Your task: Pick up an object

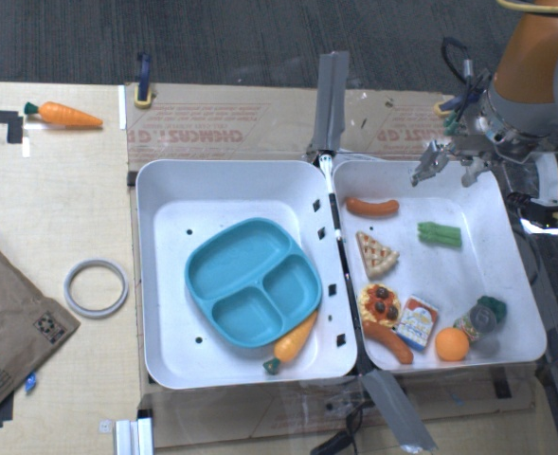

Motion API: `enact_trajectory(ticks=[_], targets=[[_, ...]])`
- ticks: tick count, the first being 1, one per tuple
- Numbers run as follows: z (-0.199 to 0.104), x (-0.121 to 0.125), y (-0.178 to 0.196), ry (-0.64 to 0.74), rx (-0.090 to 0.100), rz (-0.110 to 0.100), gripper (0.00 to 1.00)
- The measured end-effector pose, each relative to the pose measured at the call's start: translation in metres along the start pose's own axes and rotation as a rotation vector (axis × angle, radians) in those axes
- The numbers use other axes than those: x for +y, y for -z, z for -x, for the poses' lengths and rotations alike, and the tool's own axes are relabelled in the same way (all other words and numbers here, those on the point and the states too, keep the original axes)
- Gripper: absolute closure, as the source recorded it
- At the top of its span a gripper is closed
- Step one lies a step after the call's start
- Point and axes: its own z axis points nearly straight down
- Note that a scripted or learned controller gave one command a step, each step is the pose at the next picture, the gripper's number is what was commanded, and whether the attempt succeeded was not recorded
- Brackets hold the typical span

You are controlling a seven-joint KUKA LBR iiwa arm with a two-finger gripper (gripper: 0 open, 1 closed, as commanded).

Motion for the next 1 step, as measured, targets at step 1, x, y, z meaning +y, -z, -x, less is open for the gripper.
enact_trajectory(ticks=[1], targets=[[-0.034,0.0131,-0.0942,0.003,0.0,0.0,0.0]])
